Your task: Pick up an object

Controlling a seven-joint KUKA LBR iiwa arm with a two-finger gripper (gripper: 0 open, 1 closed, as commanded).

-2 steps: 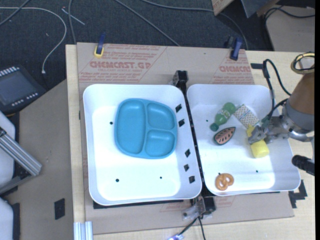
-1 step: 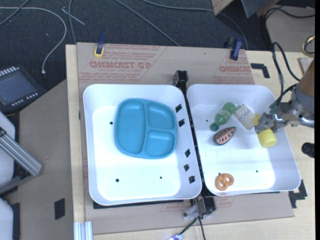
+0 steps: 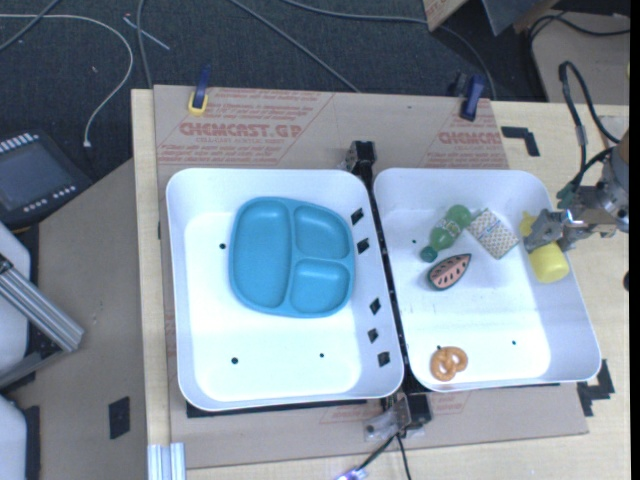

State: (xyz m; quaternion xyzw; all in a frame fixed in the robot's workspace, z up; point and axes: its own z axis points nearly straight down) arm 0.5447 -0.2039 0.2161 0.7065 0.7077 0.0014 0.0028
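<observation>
- Nearest candidate: yellow object (image 3: pixel 548 262) at the right bin's (image 3: pixel 500 363) right wall, upper half. The end effector (image 3: pixel 552 230) sits directly over its top edge, touching or nearly so.
- End effector state: can't tell. It's small and at the frame edge, so no call on a grip either.
- Doing this step well: centre over the yellow piece before committing. It's hard against the wall, so come straight down and keep the wall-side contact clear of the rim.
- Looks rounded, likely smooth, so it may roll or squirt out. Grip across the middle, not the end.
- Neighbours in the same bin: patterned block (image 3: pixel 492 232) just to the left, green bottle-shaped toy (image 3: pixel 447 230) beyond it, watermelon slice (image 3: pixel 449 270) below that, pretzel (image 3: pixel 448 362) near the front wall. All are apart from the yellow one, so collision risk is low.
- Left bin (image 3: pixel 200 348) holds a blue divided plate (image 3: pixel 291 256), well away.
- Both bins sit on the table (image 3: pixel 155 298).
</observation>
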